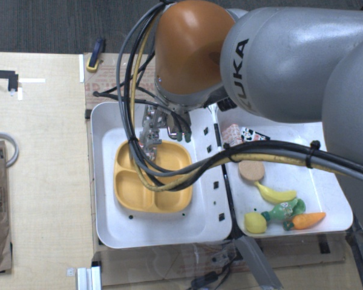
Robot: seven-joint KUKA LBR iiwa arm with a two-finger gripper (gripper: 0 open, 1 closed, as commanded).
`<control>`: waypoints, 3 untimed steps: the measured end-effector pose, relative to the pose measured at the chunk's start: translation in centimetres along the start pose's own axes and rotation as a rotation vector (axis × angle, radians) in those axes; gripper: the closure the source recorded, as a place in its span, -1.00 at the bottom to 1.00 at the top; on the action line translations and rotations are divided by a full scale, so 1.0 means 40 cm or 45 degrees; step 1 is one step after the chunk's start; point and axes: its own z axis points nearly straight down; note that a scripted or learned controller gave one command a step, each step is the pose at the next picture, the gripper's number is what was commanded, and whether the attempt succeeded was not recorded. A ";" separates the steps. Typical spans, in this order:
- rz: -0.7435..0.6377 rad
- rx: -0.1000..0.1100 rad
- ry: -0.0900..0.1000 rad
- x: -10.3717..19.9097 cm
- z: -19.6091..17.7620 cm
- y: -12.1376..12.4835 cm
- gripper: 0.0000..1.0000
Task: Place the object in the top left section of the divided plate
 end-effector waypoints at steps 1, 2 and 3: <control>-0.050 0.001 0.005 0.068 0.298 0.055 1.00; 0.625 0.003 0.001 -0.008 0.044 -0.050 1.00; 0.495 0.003 0.001 -0.134 0.048 -0.123 1.00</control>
